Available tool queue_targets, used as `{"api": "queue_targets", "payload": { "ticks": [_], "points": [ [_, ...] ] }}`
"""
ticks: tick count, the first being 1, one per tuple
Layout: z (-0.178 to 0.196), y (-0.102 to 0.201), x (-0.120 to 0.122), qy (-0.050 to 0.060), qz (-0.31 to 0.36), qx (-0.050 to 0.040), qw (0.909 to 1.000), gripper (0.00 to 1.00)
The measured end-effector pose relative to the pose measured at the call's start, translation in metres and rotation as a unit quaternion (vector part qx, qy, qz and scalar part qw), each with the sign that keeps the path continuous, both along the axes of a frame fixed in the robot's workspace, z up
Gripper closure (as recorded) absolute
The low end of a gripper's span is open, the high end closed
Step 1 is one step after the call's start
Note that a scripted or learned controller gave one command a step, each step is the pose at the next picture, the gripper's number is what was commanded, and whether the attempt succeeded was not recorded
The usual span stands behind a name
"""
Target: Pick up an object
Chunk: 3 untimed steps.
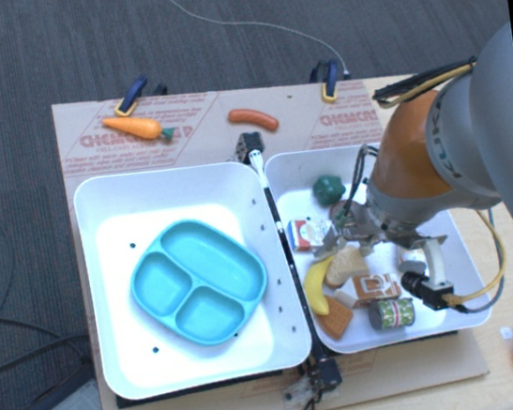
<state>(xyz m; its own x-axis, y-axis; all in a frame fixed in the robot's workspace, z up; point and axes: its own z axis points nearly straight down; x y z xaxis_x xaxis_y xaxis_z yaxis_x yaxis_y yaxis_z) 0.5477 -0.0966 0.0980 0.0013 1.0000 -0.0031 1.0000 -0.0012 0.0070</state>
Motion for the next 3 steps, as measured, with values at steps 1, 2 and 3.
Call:
{"api": "queue_targets", "payload": {
  "ticks": [1, 2, 3],
  "points": [
    [0.087, 0.027, 0.074, 0.003, 0.001, 0.0009, 1.0, 1.0],
    [0.142, 0.047, 0.121, 0.003, 0.001, 0.0006, 1.0, 1.0],
    [0.085, 0.068, 0.062, 0.005, 0.001, 0.0013, 1.0, 1.0]
  ]
}}
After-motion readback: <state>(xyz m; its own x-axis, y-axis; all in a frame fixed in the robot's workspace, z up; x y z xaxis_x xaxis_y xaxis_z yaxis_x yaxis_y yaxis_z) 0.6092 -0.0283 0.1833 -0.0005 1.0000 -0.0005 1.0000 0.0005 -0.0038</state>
